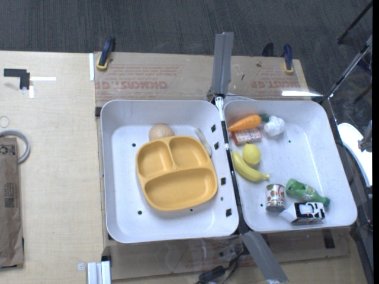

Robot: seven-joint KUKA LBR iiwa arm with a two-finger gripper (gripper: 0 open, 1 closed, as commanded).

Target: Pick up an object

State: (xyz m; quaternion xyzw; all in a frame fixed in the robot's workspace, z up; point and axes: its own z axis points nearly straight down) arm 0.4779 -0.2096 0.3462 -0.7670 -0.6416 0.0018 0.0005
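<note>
The right bin (pixel 331 152) holds several small objects. An orange carrot (pixel 244 122) lies at its far left, with a white crumpled object (pixel 273 126) beside it and a small red packet (pixel 247 136) just below. A yellow lemon (pixel 251 153) rests against a banana (pixel 249 168). Toward the front sit a small tin can (pixel 275 197), a green packet (pixel 305 191) and a black-and-white carton (pixel 308 212).
The left bin (pixel 118 212) bears a yellow divided plate (pixel 176 173) with a beige round object (pixel 160 132) behind it. A grey upright post (pixel 222 64) stands behind the bins' shared edge. Cardboard (pixel 177 76) lies under the bins, clamped at the back.
</note>
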